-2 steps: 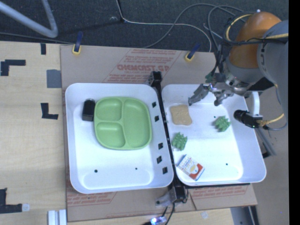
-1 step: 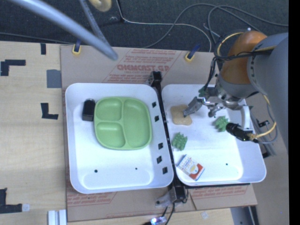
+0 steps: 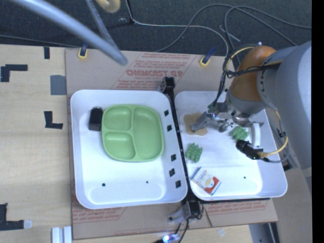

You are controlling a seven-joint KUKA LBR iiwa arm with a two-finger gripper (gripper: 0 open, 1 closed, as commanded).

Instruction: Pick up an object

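Wooden counter (image 3: pixel 30 151) with 2 white bins. Right bin (image 3: pixel 273 189) has the arm's pincer (image 3: pixel 202 124) low over a tan object (image 3: pixel 195 121), maybe touching it, can't tell its spread. Looks like the approach step; next it needs to close and lift.

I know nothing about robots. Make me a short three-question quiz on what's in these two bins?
1. True or false: the green divided plate lies in the left bin.
2. Which touches the plate's left edge? A) black block B) red-and-white packet C) green leafy piece
3. Fill in: the pincer is over the ___ bin, at a tan piece.

Key: 1 true; 2 A; 3 right.
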